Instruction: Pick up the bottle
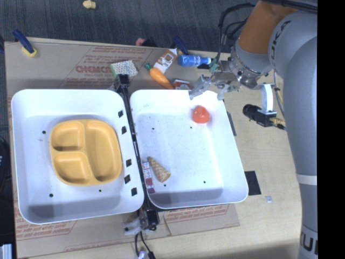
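Note:
A small blue bottle (190,60) lies on its side on the cardboard behind the right bin (232,166), outside it. Left of it lies a white and orange bottle (165,61). My gripper (207,93) hangs over the right bin's back rim, just below and right of the blue bottle. Its two fingers stand apart, open, with nothing between them. A red ball-like thing (200,114) lies in the bin just below the gripper.
A carrot (160,78) and a green patterned packet (124,68) lie behind the bins. An ice-cream cone (158,169) lies in the right bin. The left bin (21,144) holds a yellow divided plate (85,151). Clamps stand between the bins.

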Controlling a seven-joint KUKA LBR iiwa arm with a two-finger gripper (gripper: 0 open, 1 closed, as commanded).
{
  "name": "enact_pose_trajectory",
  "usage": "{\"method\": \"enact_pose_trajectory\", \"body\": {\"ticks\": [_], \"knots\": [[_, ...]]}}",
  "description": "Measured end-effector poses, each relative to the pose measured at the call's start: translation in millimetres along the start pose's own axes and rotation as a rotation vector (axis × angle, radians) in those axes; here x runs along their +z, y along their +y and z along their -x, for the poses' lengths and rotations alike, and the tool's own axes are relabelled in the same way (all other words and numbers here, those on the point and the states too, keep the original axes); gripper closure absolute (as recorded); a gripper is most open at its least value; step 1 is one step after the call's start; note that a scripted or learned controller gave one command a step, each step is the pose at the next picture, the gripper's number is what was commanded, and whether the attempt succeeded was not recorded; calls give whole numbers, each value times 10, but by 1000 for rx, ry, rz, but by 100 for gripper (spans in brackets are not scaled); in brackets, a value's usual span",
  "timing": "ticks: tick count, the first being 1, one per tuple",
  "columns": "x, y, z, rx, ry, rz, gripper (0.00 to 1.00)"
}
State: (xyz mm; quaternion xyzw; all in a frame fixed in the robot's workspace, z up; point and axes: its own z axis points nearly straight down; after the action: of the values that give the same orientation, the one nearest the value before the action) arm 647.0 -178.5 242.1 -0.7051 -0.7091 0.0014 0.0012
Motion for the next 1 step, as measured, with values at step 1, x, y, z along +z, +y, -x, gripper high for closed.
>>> {"method": "enact_pose_trajectory", "body": {"ticks": [1], "knots": [[-105,4,-6,-6,0,-2,100]]}}
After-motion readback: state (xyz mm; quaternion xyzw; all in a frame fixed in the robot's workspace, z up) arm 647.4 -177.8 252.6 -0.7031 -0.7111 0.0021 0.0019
